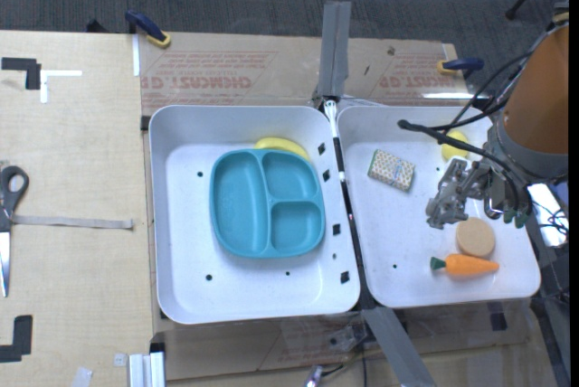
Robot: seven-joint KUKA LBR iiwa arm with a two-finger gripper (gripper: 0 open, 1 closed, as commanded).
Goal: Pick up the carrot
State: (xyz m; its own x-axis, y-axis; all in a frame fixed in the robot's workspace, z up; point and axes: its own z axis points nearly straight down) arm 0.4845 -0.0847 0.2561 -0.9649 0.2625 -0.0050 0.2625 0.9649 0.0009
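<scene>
carrot [470,265]: lies flat in right bin [398,281], near bin's front right corner, green end pointing left, orange body to the right. Nothing grips it.
tool [446,212]: hangs over right bin, approx. mid-right, above and just left of the carrot; apart from it. Grey metal fingers point down toward bin floor. Fingers look nearly closed w/ nothing between them, but view is cluttered by cables, so not certain.
arm [543,105]: comes in from desk's right side, orange band at far right, black cables looping round the wrist.
tan disc [475,239]: round, flat, in right bin, touching or just behind the carrot, just right of the tool tip.
patterned block [392,169]: small speckled rectangle, right bin, toward back left, tilted.
yellow item [454,144]: partly hidden behind cables, right bin, back right; can't tell what it is.
blue plate [268,202]: three compartments, centre of left bin [176,277].
yellow piece [282,145]: peeks out behind the plate's back edge.
scissors [9,195]: on desk, far left edge.
</scene>
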